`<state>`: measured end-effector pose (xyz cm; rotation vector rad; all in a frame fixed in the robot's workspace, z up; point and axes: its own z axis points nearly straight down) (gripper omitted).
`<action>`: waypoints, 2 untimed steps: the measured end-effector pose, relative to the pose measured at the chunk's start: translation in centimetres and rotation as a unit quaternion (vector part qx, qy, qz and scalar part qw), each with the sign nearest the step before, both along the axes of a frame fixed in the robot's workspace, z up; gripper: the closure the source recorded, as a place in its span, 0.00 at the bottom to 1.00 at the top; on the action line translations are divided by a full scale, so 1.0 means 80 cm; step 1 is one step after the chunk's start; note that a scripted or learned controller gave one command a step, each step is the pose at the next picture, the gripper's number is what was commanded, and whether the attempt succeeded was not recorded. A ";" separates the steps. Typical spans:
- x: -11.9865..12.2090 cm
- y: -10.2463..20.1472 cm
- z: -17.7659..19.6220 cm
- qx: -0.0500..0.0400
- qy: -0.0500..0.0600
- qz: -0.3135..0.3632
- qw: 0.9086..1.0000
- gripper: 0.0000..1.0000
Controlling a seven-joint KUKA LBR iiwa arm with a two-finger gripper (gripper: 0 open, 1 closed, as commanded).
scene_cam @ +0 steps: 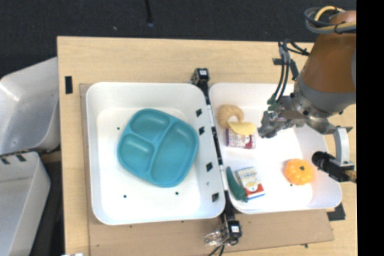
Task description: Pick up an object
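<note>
From above, the bench carries two white bins side by side. The left bin (pixel 102 189) has just a blue divided plate (pixel 158 147) lying flat in its middle, out of the way of the work. The right bin (pixel 312 199) holds all the small things, so any pick has to come from there. A tan pastry (pixel 228 113) sits near the top left corner with a yellow piece (pixel 242 128) touching it, and a small purple-and-white pack (pixel 240 140) lies just below that. Lower down is a little carton (pixel 249 181) with red and blue print, with a green item (pixel 234 185) tucked against its left side by the bin wall. An orange pumpkin-like toy (pixel 299 171) sits apart toward the right.

The arm (pixel 327 69) leans in from the right, and its gripper (pixel 269 125) hangs low in the right bin, just beside the yellow piece and the pack. I can't tell how the claw stands; it's a dark blur from here. I see nothing held in it. My guess is it's lining up on that cluster, where crowding could spoil the grasp.
</note>
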<state>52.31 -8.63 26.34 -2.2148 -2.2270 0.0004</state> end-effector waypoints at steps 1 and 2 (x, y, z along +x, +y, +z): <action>0.023 0.072 -0.016 0.000 0.000 0.001 1.000 1.00; 0.032 0.138 -0.013 0.000 -0.001 0.001 1.000 1.00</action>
